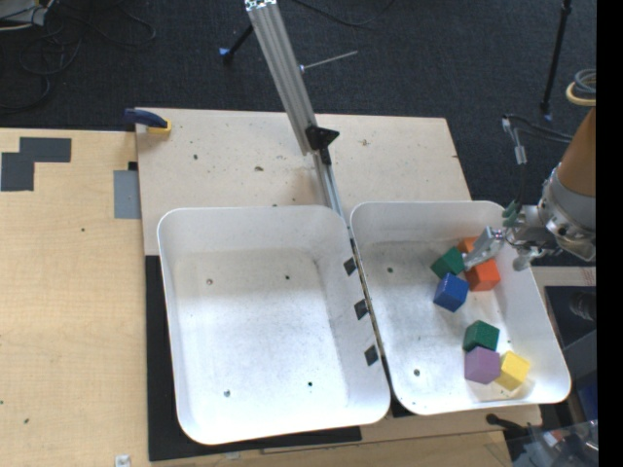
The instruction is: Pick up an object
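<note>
Arm enters from the right edge of the frame, orange band visible at upper right, wrist angled down-left over the right bin (389, 224). Gripper (484, 250) sits above the upper cluster of blocks in that bin, one finger visibly reaching toward the orange block (484, 274); can't tell whether the fingers are spread or closed, and nothing clearly sits between them. Upper cluster, right-center of frame: dark green block (449, 262) at left, orange block just beside it at right, blue block (451, 293) touching below them. Lower cluster near the bin's lower right corner: second green block (481, 336) on top, purple block (482, 365) right under it, yellow block (515, 369) touching the purple one on its right. Left bin (195, 232) takes up the center-left of the frame. A slanted aluminium rail (287, 76) runs from top center down to the seam between the bins. Small blue-and-yellow clamp (148, 120) at the bench's upper left corner.
</note>
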